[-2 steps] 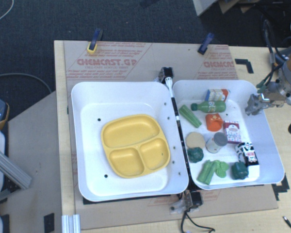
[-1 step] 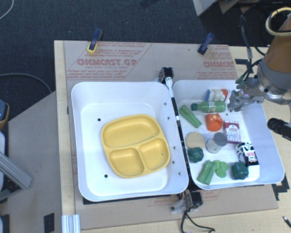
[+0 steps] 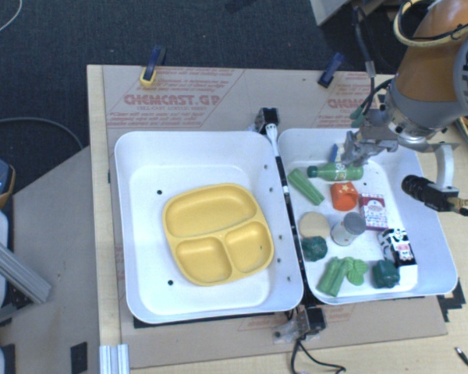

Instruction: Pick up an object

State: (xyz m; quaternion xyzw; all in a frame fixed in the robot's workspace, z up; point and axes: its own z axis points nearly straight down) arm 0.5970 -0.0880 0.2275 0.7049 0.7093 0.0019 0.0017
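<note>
Evidently the arm [image 3: 429, 61] had its hand [image 3: 351, 153] low in the right bin [image 3: 437, 232], near that bin's far edge, right at a green bottle [image 3: 335, 172] lying on its side with its cap toward the divider between the bins. Whether the hand was open, closed or gripping anything could not be told, since the wrist hid that part. No object was visibly lifted, so the pick looked not yet made, and the bottle seemed the likeliest target. To do this step well, the hand would have needed to span the bottle across its narrow width, not along its length, settle fully to the bin floor before closing, and then rise straight up so a round body would not roll out. Crowding was the main worry: an orange block [image 3: 344, 196] lay just beside the bottle on the near side, a green pepper-like piece [image 3: 305, 185] sat toward the divider, and a red packet [image 3: 372, 209] and a grey cylinder [image 3: 349, 228] were close behind. More items filled the bin's near edge, among them a black-and-white toy [image 3: 396, 245] and several green pieces [image 3: 345, 273]. Open floor remained along the bin's far edge and its right side, which offered the cleaner approach. The left bin [image 3: 136, 209] held a yellow divided tray [image 3: 217, 231], well apart from the work, and the worktop [image 3: 101, 131] around both bins carried clamps at its far edge.
</note>
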